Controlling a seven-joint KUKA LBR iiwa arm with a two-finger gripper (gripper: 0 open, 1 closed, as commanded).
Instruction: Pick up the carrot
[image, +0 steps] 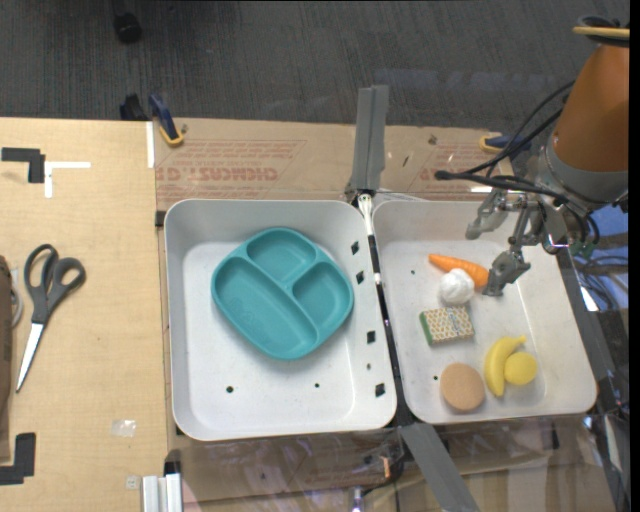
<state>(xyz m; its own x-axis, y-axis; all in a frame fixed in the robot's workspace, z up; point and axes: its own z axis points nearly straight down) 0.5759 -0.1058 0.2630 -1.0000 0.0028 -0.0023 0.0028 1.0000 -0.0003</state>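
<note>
The carrot (455, 266) is small and orange and lies flat in the right bin (570, 330), near its back middle, thick end to the right. My gripper (481, 262) reaches in from the upper right and stands open. One fingertip is behind the carrot's right end and the other just in front of it. Nothing is clamped between the fingers. A white round item (457, 288) touches the carrot's front side.
The right bin also holds a speckled green-and-tan block (447, 324), a yellow banana-like toy (510, 365) and a tan round piece (462, 387). A teal divided plate (283, 292) lies in the left bin (190, 380). Scissors (45, 290) lie on the bench at far left.
</note>
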